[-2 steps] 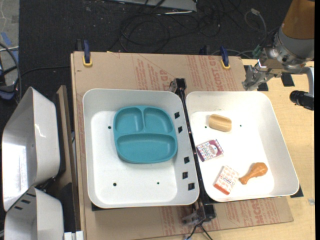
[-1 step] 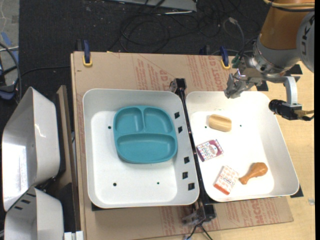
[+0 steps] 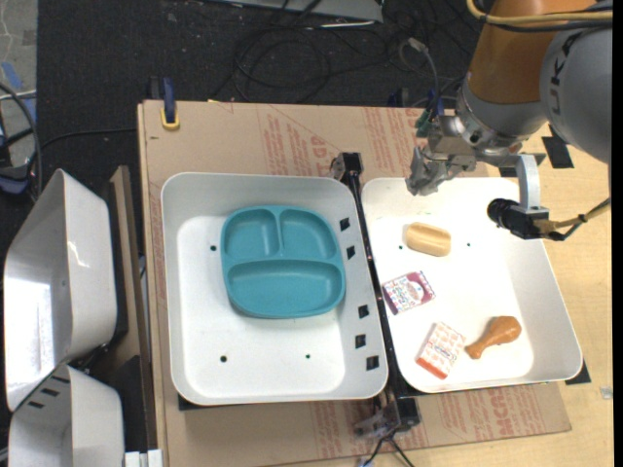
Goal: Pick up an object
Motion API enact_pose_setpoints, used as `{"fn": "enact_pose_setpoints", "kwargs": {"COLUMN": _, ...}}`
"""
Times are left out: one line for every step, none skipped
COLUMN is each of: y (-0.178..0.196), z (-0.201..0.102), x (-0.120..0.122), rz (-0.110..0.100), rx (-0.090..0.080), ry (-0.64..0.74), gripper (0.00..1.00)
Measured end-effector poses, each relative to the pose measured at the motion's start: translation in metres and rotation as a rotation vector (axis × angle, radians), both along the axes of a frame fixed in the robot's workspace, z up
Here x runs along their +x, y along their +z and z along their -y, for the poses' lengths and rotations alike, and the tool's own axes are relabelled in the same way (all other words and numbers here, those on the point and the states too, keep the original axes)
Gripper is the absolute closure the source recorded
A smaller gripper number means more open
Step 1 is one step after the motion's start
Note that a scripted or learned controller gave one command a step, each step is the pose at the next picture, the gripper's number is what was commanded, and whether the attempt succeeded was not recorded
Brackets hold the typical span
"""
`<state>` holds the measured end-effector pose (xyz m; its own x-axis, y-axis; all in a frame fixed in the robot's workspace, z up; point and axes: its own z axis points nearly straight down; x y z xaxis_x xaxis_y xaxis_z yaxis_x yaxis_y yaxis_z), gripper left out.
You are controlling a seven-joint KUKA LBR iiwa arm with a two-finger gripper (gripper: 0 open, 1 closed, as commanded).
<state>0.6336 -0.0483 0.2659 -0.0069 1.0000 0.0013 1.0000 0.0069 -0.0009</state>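
Table (image 3: pixel 263 134) under you carries two shallow white bins side by side. Your left bin (image 3: pixel 190 261) holds a teal divided tray (image 3: pixel 283 261), lying flat, roughly in the middle and a little toward the far wall. Its three compartments face up.

Your right bin (image 3: pixel 545 290) holds four loose things. A pale tan bread roll (image 3: pixel 427 238) lies near the far left part of the bin floor. Just nearer the camera, a small white-and-purple carton (image 3: pixel 408 291) lies flat, close to the divider between the bins. Nearer still, a red-and-white packet (image 3: pixel 440 348) sits toward the near wall. Just beside it on the right lies an orange-brown toy drumstick (image 3: pixel 494 337), its thin end pointing at the packet; whether they touch you cannot tell from here.

Arm (image 3: pixel 545 47) comes in from the right, grey with the orange band showing at the top. Tool (image 3: pixel 424 180) hangs over the far left corner of the right bin, above and just beyond the bread roll. Nothing is seen between its fingers. You cannot tell from this angle whether the tool is spread or pressed together; the tips merge into one dark shape. A black fitting (image 3: pixel 513 214) with a cable sits over the bin to the right of the tool.
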Motion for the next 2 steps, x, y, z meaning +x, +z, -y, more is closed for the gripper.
{"fn": "enact_pose_setpoints", "kwargs": {"y": -0.006, "z": -0.043, "x": -0.004, "rz": 0.0, "rx": -0.001, "ry": 0.0, "gripper": 1.0}}
{"fn": "enact_pose_setpoints", "kwargs": {"y": -0.007, "z": -0.095, "x": -0.007, "rz": 0.0, "rx": 0.001, "ry": 0.001, "gripper": 1.0}}
